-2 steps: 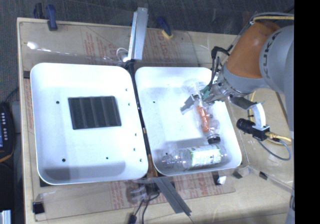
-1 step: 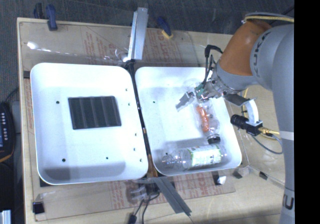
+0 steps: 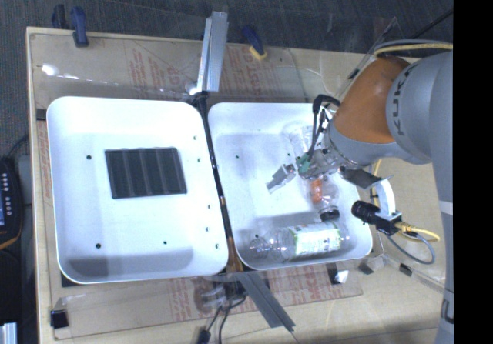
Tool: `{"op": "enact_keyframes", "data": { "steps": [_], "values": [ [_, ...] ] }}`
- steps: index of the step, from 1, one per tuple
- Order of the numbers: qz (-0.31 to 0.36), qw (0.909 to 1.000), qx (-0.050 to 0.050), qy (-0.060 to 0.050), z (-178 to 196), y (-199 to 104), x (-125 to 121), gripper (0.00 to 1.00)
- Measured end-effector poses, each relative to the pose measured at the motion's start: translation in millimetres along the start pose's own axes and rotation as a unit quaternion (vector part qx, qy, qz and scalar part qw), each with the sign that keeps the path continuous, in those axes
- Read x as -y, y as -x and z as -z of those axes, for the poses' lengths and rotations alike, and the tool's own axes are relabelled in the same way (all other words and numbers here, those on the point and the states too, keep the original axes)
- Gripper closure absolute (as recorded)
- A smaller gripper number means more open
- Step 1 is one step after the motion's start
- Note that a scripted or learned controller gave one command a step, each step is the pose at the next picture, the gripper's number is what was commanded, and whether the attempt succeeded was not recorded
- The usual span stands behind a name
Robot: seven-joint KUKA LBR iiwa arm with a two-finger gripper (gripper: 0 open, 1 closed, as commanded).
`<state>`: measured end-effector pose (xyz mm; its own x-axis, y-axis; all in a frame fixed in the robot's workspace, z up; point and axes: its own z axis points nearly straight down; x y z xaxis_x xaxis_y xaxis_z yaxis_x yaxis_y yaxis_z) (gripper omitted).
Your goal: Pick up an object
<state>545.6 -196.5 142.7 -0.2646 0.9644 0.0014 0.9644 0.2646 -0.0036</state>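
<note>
Hovering: jaws (image 3: 283,176), state unclear; clear plastic bottle (image 3: 304,242) lying just below them — light, slippery, crushable; grip mid-body.

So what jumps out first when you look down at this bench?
The big grey arm with its orange band reaches in from the right, its gripper low over the right bin. A clear plastic bottle lies along that bin's near edge. In the left bin sits a dark ribbed rectangle.
</note>
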Motion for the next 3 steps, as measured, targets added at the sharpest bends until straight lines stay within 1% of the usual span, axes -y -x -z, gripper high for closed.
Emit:
{"op": "enact_keyframes", "data": {
  "steps": [1, 2, 3],
  "values": [
    [-0.001, 1.0000, 0.001, 0.002, 37, 12, 5, 0.00],
    [0.008, 1.0000, 0.001, 0.001, 11, 19, -17, 0.00],
    [0.008, 1.0000, 0.001, 0.001, 11, 19, -17, 0.00]
  ]
}}
